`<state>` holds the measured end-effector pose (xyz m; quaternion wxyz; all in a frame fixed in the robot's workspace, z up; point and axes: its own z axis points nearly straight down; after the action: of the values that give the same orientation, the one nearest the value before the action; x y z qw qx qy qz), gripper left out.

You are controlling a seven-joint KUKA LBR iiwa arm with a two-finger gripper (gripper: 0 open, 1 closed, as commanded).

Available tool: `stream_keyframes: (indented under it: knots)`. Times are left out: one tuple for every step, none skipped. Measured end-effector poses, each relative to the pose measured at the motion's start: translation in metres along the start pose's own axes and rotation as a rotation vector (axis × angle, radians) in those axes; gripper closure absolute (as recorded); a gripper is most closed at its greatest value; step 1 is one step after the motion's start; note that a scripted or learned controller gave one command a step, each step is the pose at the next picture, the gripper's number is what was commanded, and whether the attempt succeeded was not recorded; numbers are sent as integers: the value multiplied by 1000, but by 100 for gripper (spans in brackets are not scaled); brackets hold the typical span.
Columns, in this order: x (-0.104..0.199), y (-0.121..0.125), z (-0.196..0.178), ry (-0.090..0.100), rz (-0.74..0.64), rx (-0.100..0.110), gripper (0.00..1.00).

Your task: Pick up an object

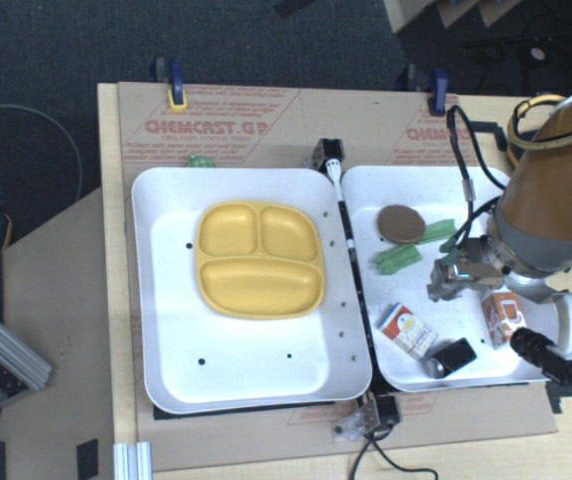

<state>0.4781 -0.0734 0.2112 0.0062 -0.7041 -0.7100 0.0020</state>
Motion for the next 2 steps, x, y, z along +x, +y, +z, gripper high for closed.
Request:
stream_keyframes:
  knots:
    - [136,1,30,0,-7,-4,100]
    - [216,3,-79,1,-4,-23,100]
